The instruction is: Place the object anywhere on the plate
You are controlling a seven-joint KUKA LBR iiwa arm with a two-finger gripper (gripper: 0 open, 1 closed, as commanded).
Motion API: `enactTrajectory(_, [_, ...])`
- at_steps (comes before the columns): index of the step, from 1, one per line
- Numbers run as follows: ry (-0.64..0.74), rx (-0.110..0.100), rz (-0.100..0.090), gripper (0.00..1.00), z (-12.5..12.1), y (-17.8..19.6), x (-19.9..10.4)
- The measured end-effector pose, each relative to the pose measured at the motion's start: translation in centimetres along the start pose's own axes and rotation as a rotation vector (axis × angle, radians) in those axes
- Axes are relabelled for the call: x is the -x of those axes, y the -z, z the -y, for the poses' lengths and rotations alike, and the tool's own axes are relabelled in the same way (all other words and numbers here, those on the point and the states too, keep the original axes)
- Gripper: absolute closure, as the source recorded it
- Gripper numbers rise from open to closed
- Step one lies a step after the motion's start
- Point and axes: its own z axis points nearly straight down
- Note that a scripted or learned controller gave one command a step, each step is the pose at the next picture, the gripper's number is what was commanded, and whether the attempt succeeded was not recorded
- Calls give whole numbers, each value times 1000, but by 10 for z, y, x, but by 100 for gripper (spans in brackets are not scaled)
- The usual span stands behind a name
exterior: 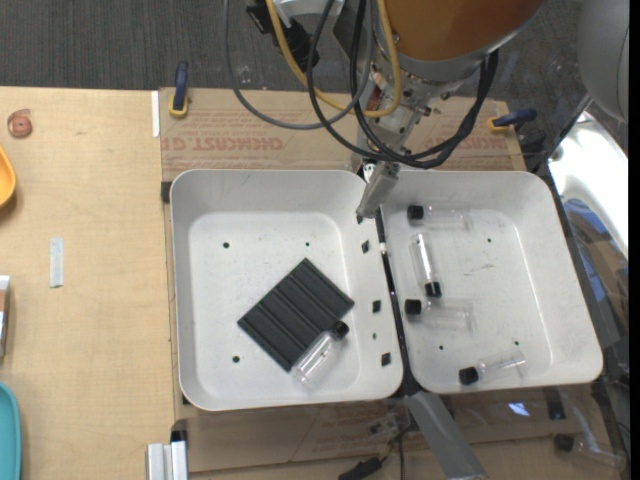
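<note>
Camera view: hand (371,196) above the bins' divider, grip unclear.
Vial (318,353) overhangs plate (296,311); it could roll off.

2 bins (190,268), 1 plate (295,311), 5 vials (318,353)

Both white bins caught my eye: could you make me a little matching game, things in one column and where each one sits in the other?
Things:
1. black ribbed plate
2. clear vial touching the plate
3. end effector
4. vial near the front of the right bin

Places:
A. over the seam between the two bins, at the back
B. flat on the floor of the left bin
C. right bin, front edge, black cap pointing left
D. left bin, at the plate's front right corner

Pairs: 1-B, 2-D, 3-A, 4-C
</note>
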Motion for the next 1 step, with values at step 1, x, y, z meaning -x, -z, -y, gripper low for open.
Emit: enactTrajectory(1, [-8,-3,5,100,0,7,-2])
